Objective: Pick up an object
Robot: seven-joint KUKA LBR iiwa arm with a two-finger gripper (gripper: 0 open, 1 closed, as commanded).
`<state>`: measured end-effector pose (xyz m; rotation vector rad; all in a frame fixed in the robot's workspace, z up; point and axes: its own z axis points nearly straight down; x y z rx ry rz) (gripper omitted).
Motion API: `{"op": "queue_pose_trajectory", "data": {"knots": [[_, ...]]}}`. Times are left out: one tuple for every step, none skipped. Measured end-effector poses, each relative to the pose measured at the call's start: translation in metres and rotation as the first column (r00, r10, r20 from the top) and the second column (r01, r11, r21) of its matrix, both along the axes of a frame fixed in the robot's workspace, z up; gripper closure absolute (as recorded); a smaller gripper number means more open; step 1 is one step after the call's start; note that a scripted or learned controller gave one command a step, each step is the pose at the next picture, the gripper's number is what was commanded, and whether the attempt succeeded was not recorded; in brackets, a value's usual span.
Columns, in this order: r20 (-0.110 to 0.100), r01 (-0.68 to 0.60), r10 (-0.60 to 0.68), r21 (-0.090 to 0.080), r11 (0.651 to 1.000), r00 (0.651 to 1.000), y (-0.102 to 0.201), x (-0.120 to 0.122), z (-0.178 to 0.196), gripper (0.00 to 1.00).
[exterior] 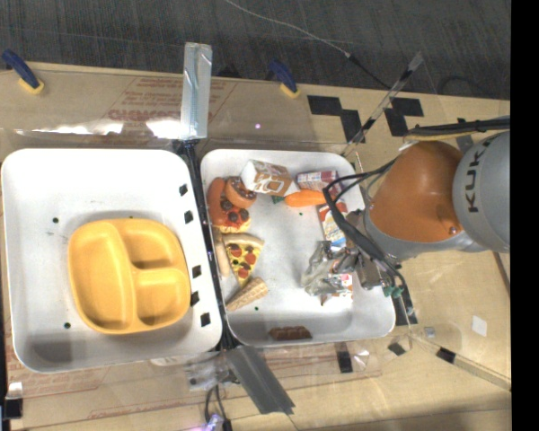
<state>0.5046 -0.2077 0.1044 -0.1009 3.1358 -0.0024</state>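
The right bin (377, 326) holds several toy foods. A brown burger (229, 202) and a small carton (269, 180) lie at its back left. An orange carrot (303, 199) and a red-and-white tube (316, 179) sit at the back. Along the left wall lie a pizza slice (242, 257) and a tan wedge (247, 294). A brown bar (289, 333) rests by the front wall. My gripper (329, 273) is low in the bin's right half, over a white packet (342, 283) and just in front of a printed wrapper (332, 229). The wrist hides what lies under it.
The left bin (27, 173) holds a yellow divided plate (130, 272). The arm's orange band (415, 200) hangs over the right bin's right edge. A metal clamp (197, 83) stands behind the gap between the bins, and cables (359, 182) loop near the wrist.
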Motion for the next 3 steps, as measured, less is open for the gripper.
{"op": "queue_pose_trajectory", "data": {"knots": [[0.001,0.369,-0.369,0.002,0.929,0.929,-0.002,0.077,0.069,1.00],[-0.001,0.369,-0.369,0.001,0.929,0.929,-0.002,0.077,0.068,0.00],[-0.002,0.341,-0.341,0.001,0.940,0.940,-0.002,0.025,-0.012,0.00]]}}
